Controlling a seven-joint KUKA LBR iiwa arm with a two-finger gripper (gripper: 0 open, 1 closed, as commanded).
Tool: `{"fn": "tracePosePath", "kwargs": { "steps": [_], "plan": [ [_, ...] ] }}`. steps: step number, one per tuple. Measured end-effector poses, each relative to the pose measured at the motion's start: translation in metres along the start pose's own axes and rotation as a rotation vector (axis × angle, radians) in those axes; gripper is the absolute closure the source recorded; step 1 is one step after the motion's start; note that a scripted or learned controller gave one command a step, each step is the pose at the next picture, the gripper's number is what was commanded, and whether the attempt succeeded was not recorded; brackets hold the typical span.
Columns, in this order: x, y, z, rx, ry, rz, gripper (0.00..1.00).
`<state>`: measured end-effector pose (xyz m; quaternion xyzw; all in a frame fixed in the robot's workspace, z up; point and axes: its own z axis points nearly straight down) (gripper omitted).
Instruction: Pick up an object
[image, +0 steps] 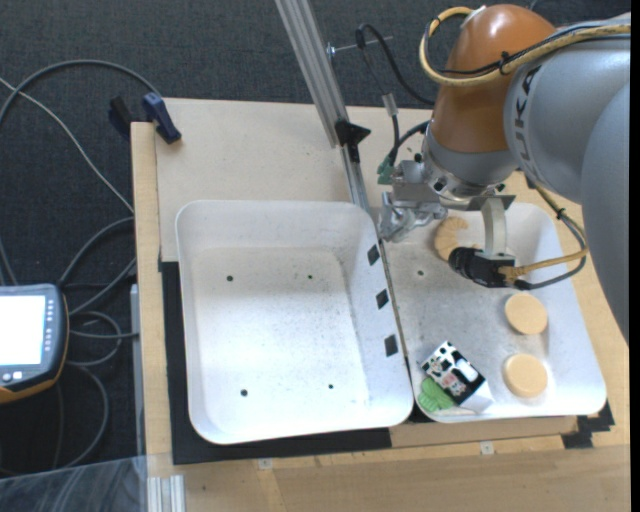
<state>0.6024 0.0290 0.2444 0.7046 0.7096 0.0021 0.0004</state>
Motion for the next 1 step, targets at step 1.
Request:
{"fn": "tracePosePath", "kwargs": {
  "steps": [1],
  "plan": [
    [0.0486,0.0243,0.0027,0.001,0.0,0.0,1.0]
  ]
}}
